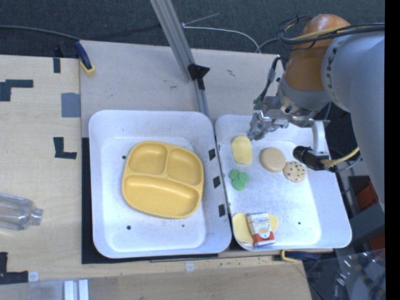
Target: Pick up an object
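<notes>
The left bin point(106, 167) holds a yellow divided tray point(164, 179). The right bin point(312, 224) holds a yellow lemon point(242, 150), a tan cookie point(272, 159), a speckled cookie point(294, 171), a green piece point(239, 179) and a small carton point(261, 228) on a yellow plate at the near edge. The gripper point(259, 127) hangs just beyond the lemon; I cannot tell how its jaws stand.

Five small items are lying in the right bin point(312, 227): a yellow lemon-shaped piece point(242, 150), tan round point(272, 159), speckled cookie point(294, 171), green piece point(239, 179) (crumpled-looking), carton point(260, 228).
</notes>
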### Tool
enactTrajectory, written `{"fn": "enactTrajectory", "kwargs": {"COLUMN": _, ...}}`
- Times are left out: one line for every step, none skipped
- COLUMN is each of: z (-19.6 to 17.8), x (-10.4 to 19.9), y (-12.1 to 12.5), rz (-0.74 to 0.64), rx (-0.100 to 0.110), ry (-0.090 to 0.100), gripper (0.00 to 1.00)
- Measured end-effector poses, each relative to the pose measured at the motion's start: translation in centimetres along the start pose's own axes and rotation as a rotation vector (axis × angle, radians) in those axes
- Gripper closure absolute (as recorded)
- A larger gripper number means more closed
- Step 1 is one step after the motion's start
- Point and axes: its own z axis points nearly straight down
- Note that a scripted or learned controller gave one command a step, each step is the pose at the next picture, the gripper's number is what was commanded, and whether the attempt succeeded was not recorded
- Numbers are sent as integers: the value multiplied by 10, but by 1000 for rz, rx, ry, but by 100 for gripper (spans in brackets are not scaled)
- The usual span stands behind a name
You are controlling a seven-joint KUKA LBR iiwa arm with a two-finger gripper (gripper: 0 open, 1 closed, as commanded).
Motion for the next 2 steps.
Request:
{"fn": "enactTrajectory", "kwargs": {"z": 13, "x": -42, "y": 15, "rz": 2, "rx": -3, "ry": -2, "gripper": 100}}
{"fn": "enactTrajectory", "kwargs": {"z": -17, "x": -15, "y": 46, "rz": -4, "rx": -8, "ry": 1, "gripper": 100}}
